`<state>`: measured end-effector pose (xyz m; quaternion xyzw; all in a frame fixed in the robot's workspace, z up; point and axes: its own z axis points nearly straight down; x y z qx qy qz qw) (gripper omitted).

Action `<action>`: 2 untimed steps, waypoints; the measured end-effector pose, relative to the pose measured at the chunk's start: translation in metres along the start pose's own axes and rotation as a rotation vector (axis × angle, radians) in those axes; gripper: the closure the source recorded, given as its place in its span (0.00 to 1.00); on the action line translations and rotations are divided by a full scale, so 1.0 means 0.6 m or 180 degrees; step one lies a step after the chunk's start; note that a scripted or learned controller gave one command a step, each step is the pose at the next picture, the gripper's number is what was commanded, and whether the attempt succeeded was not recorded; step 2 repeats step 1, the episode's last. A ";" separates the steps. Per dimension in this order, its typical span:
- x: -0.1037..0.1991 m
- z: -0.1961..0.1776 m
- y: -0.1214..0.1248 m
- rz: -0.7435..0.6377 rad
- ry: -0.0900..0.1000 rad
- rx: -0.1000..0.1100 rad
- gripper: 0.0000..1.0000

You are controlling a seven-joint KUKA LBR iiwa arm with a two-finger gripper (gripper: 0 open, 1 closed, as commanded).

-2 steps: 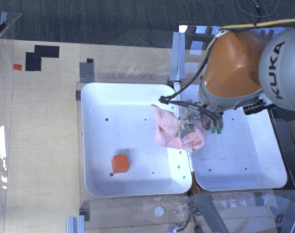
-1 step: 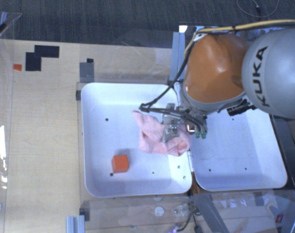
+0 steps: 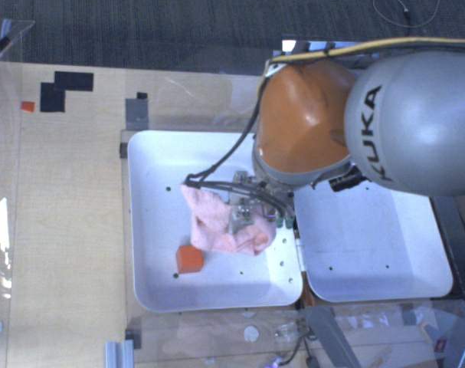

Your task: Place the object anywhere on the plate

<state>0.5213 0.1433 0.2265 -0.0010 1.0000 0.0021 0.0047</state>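
Low over the left bin (image 3: 148, 205), the tool (image 3: 243, 219) sits pressed into a crumpled pink cloth (image 3: 217, 225); metal parts and dark cables crowd the spot, and I cannot tell whether it is apart or together, nor whether any cloth is caught in it. That cloth lies in the middle of the left bin, reaching toward the bin's right wall. Just beside its lower left edge rests a small orange block (image 3: 190, 259) (touching the cloth or a hair apart, hard to say), on the bin's white floor. Above the tool, the arm's orange band (image 3: 301, 117) and grey KUKA housing (image 3: 412, 117) reach in from the right, covering the upper part of the right bin (image 3: 385, 271). Both bins rest on the pale wooden table (image 3: 63, 228).
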 end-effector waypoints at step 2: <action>0.000 0.000 0.000 0.0002 -0.0002 0.0000 0.00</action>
